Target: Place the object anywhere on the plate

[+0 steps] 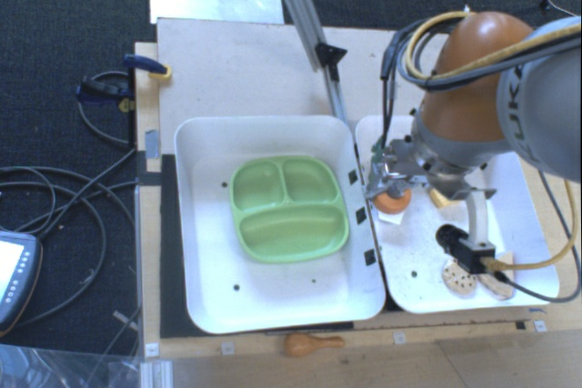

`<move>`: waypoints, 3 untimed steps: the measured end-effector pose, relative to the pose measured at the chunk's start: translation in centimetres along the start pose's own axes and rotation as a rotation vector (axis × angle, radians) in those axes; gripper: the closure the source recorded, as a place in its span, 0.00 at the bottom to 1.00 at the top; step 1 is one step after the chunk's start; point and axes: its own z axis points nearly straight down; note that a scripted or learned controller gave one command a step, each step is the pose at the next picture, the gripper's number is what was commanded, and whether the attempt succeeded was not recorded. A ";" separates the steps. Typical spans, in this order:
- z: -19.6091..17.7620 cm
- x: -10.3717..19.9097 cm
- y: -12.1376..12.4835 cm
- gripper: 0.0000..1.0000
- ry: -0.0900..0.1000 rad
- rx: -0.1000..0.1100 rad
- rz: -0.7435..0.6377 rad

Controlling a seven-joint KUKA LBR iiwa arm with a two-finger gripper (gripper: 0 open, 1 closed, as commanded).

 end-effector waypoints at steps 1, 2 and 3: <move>-0.2 4.8 -2.3 1.00 0.000 0.001 0.000; 2.1 8.6 -3.2 1.00 -0.001 0.003 0.002; 0.6 9.8 -4.0 1.00 -0.001 -0.001 0.003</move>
